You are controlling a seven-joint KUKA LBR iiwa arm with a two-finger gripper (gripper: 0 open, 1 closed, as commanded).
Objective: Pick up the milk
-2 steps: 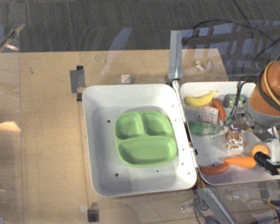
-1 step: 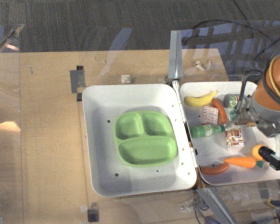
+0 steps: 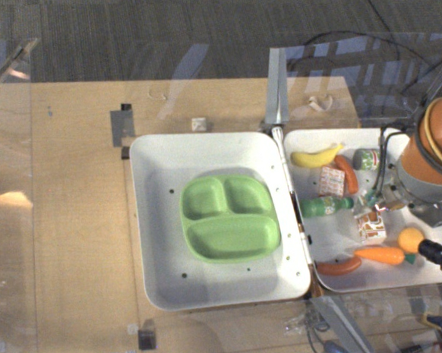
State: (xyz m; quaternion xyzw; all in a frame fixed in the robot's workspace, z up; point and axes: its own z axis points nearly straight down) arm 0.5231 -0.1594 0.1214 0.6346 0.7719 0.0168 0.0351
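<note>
Camera view. Nearest the lens: the arm's orange-banded wrist [image 3: 441,147], at the right edge, above the right bin [image 3: 325,240].

Pincer [image 3: 376,207]: low over the right bin, just above a small carton; whether it is released or clenched cannot be told from this angle.

Milk [image 3: 372,227]: judged to be the small white-and-brown carton directly under and touching the pincer, lying in the bin's middle. Not seen gripped.

Neighbours: carrot [image 3: 379,255] just below the pincer; orange fruit [image 3: 410,239] below and to its right; red sausage [image 3: 338,265] below-left; green bottle [image 3: 326,205] to its left; wrapped snack [image 3: 331,179] and banana [image 3: 316,157] up-left; small can [image 3: 366,158] above.

Step in hand: closing on the carton. To do it well, the tips should straddle the carton's narrow sides, centred, clear of the carrot; lift straight.

Surface: pale wooden table [image 3: 74,244]; left bin [image 3: 155,215], far left of the pincer, holds a green divided plate [image 3: 229,217]. Clear panels glare; dark carpet [image 3: 156,25] beyond.
</note>
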